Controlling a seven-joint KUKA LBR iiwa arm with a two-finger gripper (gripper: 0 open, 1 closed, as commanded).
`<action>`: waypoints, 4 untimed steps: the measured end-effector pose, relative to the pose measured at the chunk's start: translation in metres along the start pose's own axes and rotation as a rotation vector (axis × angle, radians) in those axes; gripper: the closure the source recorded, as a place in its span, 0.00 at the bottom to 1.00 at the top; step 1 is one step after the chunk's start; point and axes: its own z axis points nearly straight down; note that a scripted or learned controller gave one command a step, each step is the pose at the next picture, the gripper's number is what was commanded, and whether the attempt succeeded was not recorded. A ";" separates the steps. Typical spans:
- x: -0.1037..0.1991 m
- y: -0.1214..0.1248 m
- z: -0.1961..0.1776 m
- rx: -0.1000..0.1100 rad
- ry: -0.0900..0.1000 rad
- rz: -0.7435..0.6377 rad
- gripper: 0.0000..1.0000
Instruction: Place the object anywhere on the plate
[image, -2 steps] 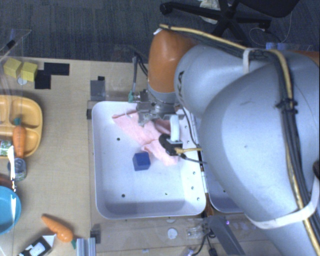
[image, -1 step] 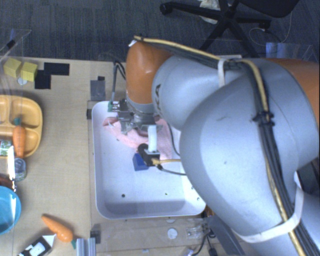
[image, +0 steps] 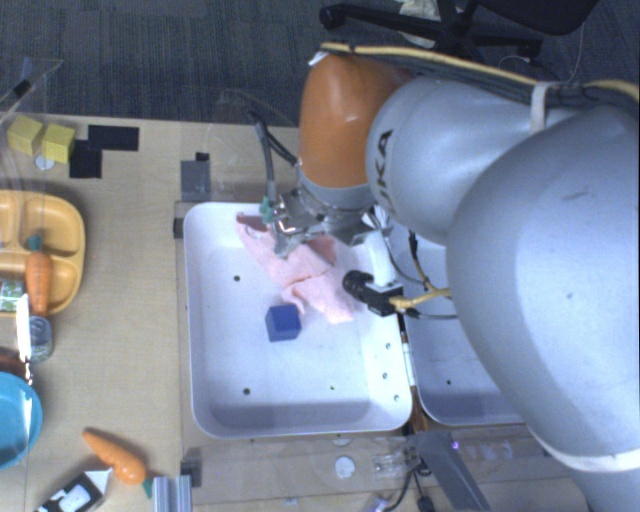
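A small blue cube (image: 283, 322) lies on the floor of the left white bin (image: 215, 400), near its middle. Just up and right of it, a pink plate (image: 318, 285) lies flat in the same bin, its far part hidden under the arm. The cube rests beside the plate's near edge, apart from it or barely touching. My gripper (image: 284, 236) hangs over the plate's far left part, well above the cube in the view, below the orange band (image: 340, 120).
The grey arm covers most of the right bin (image: 450, 395). Left of the bins, the bench holds a yellow divided tray (image: 55, 215) with a carrot (image: 38, 282), a blue bowl (image: 15, 420), a second carrot (image: 118, 456) and yellow blocks (image: 42, 140).
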 end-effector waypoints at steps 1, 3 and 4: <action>0.033 0.035 -0.023 0.001 0.001 -0.076 1.00; 0.042 0.026 0.091 0.001 0.002 0.095 1.00; -0.037 -0.005 0.055 0.001 0.001 -0.363 1.00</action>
